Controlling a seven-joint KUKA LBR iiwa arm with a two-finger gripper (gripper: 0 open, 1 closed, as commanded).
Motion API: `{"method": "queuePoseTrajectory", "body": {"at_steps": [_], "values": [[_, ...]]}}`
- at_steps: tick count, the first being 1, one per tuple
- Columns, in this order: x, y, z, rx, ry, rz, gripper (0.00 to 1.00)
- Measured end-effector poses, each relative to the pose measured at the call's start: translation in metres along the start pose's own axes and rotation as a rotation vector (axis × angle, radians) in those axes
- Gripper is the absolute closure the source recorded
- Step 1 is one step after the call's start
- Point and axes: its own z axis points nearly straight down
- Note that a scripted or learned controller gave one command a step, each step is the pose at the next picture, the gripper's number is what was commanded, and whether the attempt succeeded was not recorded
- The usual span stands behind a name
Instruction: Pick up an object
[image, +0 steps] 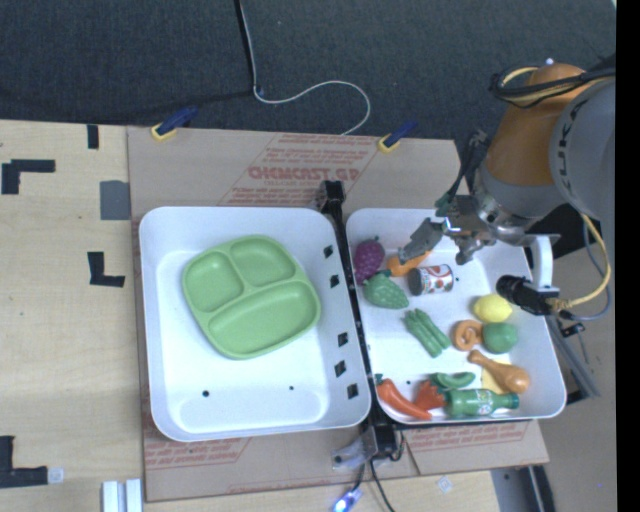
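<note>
My gripper (446, 240) hangs over the back of the right bin (545, 345), its two dark fingers spread apart with nothing between them. Just below the fingers lie a small orange carrot (404, 265) and a white can with a red label (434, 279). A purple grape bunch (368, 257) and a green leafy vegetable (385, 292) lie to the left of them. Further forward are green beans (426, 332), a yellow lemon (492, 308), an orange ring (465, 335), a green ball (501, 338), a drumstick (499, 369), a green bottle (480, 403) and a red pepper (403, 399).
The left bin (165, 300) holds a green divided plate (251, 295). A black divider with clips (345, 300) runs between the bins. The arm's grey and orange body (545, 130) rises at the back right, with cables and a black part (525, 292) over the right bin's right rim.
</note>
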Motion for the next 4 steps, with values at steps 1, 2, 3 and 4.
{"method": "queuePoseTrajectory", "body": {"at_steps": [1, 2, 3, 4], "values": [[0.001, 0.000, -0.010, 0.001, 0.000, -0.002, 1.00], [0.055, -0.004, -0.171, -0.018, -0.001, -0.006, 1.00], [0.040, -0.102, -0.170, 0.001, 0.000, 0.004, 1.00], [0.113, -0.128, -0.145, 0.003, 0.001, -0.006, 1.00]]}}
